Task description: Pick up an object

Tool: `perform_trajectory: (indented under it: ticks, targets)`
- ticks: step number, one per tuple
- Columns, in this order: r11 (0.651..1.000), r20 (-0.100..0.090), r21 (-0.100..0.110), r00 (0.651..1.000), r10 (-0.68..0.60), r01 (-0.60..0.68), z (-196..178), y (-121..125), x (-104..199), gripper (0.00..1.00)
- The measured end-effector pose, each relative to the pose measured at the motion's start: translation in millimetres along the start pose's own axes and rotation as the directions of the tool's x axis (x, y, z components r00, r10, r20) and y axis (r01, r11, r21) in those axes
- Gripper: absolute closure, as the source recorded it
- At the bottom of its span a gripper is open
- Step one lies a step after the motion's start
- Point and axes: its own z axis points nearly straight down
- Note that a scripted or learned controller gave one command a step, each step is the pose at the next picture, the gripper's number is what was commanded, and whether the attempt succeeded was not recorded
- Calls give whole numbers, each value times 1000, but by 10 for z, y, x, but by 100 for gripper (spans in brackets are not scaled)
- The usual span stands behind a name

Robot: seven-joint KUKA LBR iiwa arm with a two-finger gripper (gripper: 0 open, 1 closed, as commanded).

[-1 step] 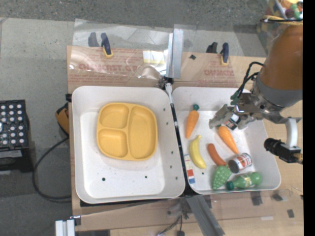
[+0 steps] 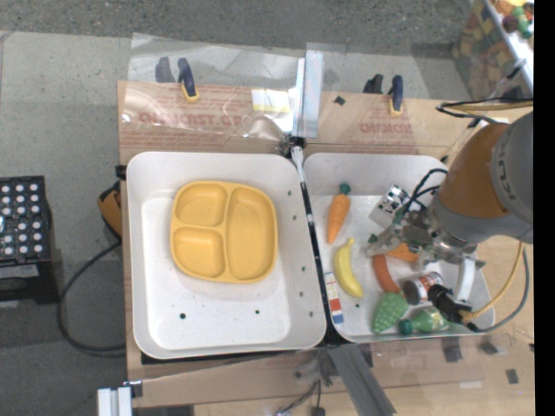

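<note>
The end effector (image 2: 408, 241) hovers over the right bin's (image 2: 364, 167) toys; its opening cannot be told; next, descend and grasp 1.

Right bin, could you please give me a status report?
Gripper low over right bin, fingers hidden. Nothing seen held. Carrot, banana lie loose beside it. Yellow plate in left bin.

A yellow divided plate (image 2: 225, 231) lies in the left bin (image 2: 147, 319), 2 blue clamps (image 2: 185, 77) behind.
</note>
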Motion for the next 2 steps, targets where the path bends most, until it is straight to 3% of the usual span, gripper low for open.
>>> perform_trajectory:
  ticks: [1, 2]
  targets:
    - [1000, 2, 4, 1000, 4, -4, -71, -5, -28, 100]
    - [998, 2, 5, 998, 56, -56, -1007, -237, 506, 100]
